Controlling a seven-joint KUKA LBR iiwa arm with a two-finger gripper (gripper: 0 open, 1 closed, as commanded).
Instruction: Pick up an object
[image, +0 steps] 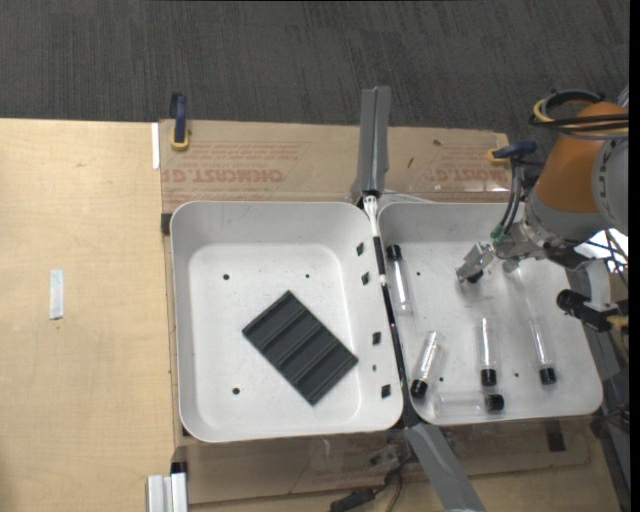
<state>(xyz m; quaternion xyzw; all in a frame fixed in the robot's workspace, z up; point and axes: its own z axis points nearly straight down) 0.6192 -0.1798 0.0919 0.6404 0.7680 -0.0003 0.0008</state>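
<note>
White moulded plastic, 2 shallow bins with rounded corners side by side on a tan wood-grain surface (80, 400), brown printed cardboard (260, 165) under them. Left bin (185, 300) holds 1 dark grey ribbed slab (299, 347), rectangular, matte, parallel grooves along its length; long axis runs from 10 to 4 o'clock, lying flat near the bin's centre.

Right bin (440, 235) holds 5 clear tubes with black caps, glossy cylinders. Tube by the divider (397, 280) lies near 12-to-6, cap at the 12 end. Slanted tube (426, 364) leans from 1 to 7, cap at the 7 end. 2 upright-lying tubes (486, 352) and (541, 352) run 12-to-6, caps at 6, well apart from each other. Bottom tube (468, 405) lies roughly 9-to-3 along the near wall, cap at the 3 end.

Grey arm with orange band (578, 165) comes in from 3 o'clock. End effector (474, 268), metallic grey, hangs over the right bin's upper middle, tip pointing toward 8 o'clock, apart from every tube. Nothing seen between its tips; cannot tell whether they're spread or pressed together.

Blue-and-yellow clamps at the cardboard's far edge (178, 118) and (510, 153). Grey metal bar (374, 140) stands between the bins at 12.
</note>
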